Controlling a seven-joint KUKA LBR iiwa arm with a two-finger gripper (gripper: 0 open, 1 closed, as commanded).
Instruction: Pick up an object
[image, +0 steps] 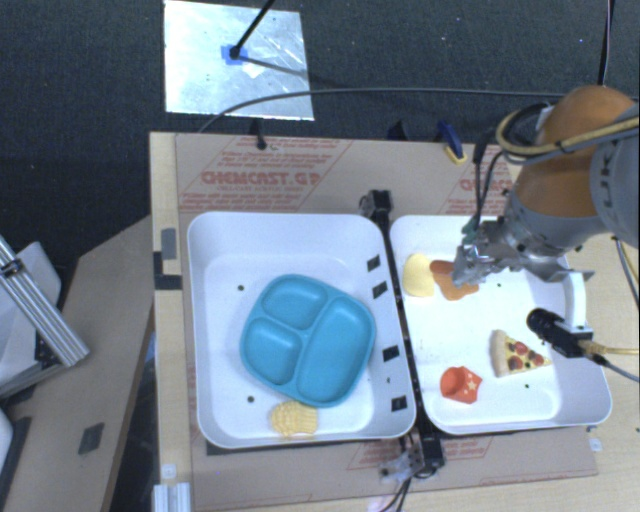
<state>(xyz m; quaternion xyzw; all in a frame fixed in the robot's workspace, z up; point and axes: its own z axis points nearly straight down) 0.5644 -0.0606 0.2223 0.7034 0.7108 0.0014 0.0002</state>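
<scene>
The arm (570, 190) is bent low over the right bin (585, 410). The gripper (468, 268) is placed above an orange piece (455, 290), beside a yellow piece (419, 276). A pizza slice (516, 354) and red piece (461, 384) are found nearby. In the left bin (215, 300) a blue plate (307, 340) and corn (293, 419) are kept.

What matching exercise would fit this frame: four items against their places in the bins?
Items:
1. blue divided plate
2. corn cob
3. pizza slice
4. red piece

Places:
A. right bin, near its right wall
B. left bin, middle
C. right bin, front, left of the pizza slice
D. left bin, front edge, below the plate

Pairs: 1-B, 2-D, 3-A, 4-C
</scene>
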